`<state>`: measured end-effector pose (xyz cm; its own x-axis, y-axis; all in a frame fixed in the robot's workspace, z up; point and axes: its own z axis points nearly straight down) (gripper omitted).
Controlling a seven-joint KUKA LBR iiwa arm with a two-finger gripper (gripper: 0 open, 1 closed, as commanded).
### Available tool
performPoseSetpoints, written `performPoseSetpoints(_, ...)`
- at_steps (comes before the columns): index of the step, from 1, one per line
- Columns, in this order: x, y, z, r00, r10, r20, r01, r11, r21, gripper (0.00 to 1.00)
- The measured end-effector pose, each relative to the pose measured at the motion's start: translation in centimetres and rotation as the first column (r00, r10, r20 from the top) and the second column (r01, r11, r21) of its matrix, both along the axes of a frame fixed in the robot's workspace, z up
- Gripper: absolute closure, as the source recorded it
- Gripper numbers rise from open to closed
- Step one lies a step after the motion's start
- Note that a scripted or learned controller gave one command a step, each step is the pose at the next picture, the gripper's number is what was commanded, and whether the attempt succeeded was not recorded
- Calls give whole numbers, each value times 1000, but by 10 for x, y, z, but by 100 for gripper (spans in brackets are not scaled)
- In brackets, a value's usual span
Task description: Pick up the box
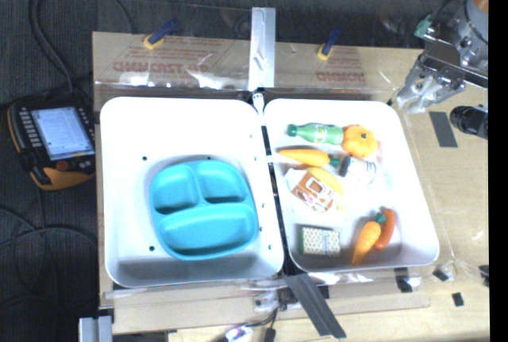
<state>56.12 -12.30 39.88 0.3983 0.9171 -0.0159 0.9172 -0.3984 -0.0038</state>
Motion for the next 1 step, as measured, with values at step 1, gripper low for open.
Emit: performPoseSetpoints(1,0,0,9,1000,0,-3,0,1000,-3,100)
